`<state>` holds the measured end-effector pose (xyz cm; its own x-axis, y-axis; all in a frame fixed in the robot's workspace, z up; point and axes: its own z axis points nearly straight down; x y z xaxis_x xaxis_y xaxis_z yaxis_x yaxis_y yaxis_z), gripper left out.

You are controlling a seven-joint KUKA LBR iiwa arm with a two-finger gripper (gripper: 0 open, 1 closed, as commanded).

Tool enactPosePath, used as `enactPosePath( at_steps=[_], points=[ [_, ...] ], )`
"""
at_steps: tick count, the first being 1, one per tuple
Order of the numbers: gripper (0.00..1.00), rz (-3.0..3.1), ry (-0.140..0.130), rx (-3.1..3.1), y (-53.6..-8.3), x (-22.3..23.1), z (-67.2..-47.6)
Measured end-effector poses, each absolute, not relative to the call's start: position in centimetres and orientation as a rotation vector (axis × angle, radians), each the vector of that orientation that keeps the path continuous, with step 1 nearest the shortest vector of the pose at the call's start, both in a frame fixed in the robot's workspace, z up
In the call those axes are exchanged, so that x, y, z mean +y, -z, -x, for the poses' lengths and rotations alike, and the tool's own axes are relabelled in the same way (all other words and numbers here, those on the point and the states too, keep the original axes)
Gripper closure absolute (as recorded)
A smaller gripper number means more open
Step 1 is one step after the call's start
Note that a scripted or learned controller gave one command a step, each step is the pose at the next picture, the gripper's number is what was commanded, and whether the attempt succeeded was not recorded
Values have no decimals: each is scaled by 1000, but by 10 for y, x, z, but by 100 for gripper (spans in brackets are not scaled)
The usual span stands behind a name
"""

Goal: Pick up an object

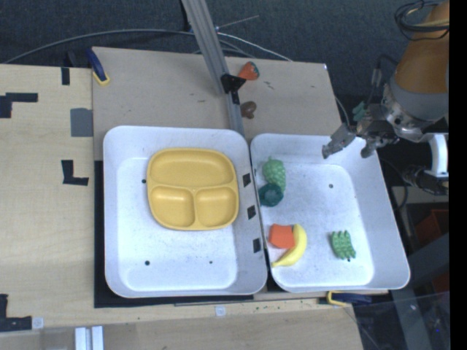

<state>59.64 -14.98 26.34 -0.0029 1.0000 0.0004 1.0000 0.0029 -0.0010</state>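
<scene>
the gripper (351,145) hangs over the far right corner of the right bin (365,188), its 2 dark fingers spread apart with bare bin rim showing between them and nothing held. the left finger points down toward the bin's far wall, the right one sits over the right rim. above it the arm (419,64) rises grey with its orange band toward the top right.

taking the right bin as the landmark: a green bumpy object (274,171) lies in its far left part, close to the left wall. touching that object's near side is a dark teal round object (271,195). further toward the near edge, along the same left wall, an orange-red block (282,236) rests against a yellow banana (294,249), which curves around the block's right and near sides. a small green spiky object (341,244) lies in the near right part of the bin, well apart from the banana. all 5 things are well apart from the gripper, and the middle of the bin floor is bare.

just left of the right bin, touching it along 1 side, is the left bin (124,217), which holds a yellow divided plate (193,188) with 3 compartments in its far half.
</scene>
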Motion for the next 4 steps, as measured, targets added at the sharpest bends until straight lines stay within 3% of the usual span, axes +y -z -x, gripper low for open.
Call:
enactPosePath(
  at_steps=[1, 3, 4],
  points=[
    [0, 2218, -1, -2224, -263, -150, -596],
    [0, 2217, -9, -2219, -151, -151, -606],
    [0, 2216, -9, -2218, -89, -157, -600]
  ],
)
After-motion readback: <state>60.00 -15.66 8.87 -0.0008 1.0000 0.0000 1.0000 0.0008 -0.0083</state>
